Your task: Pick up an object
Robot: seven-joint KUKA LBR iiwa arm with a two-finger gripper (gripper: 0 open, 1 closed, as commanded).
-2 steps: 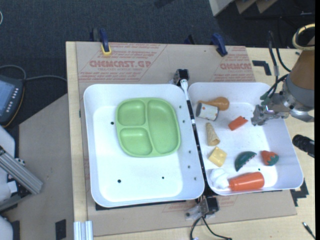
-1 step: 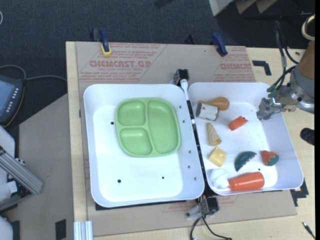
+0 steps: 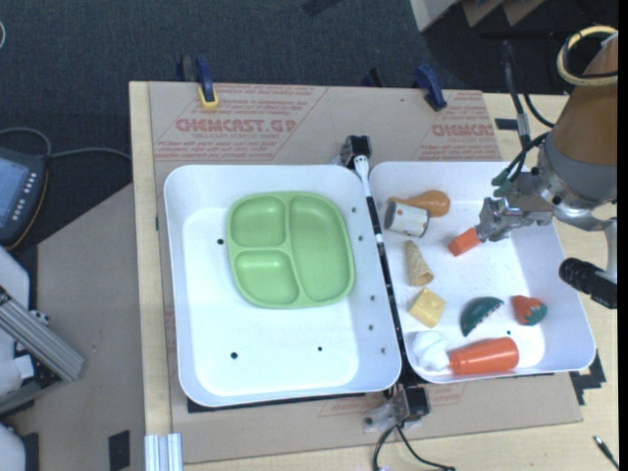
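Observation:
My gripper point(image 3: 488, 224) hangs over the upper middle of the right bin point(image 3: 574, 346). It is shut on one end of a small orange-red piece point(image 3: 463, 242), which sticks out toward the lower left from between the fingers. Loose items lie elsewhere in this bin. Among them are an orange gourd shape point(image 3: 430, 202), a white and grey cylinder point(image 3: 407, 220), a tan cone point(image 3: 419, 263), a yellow wedge point(image 3: 427, 307), a dark green slice point(image 3: 481, 312), a small red fruit point(image 3: 529, 309) and a long orange-red piece point(image 3: 484, 356).
The left bin point(image 3: 196, 341) holds a green divided plate point(image 3: 291, 248). A white lump point(image 3: 426, 345) lies in the right bin's front left corner. A black clamp point(image 3: 356, 151) sits at the top of the wall between the bins.

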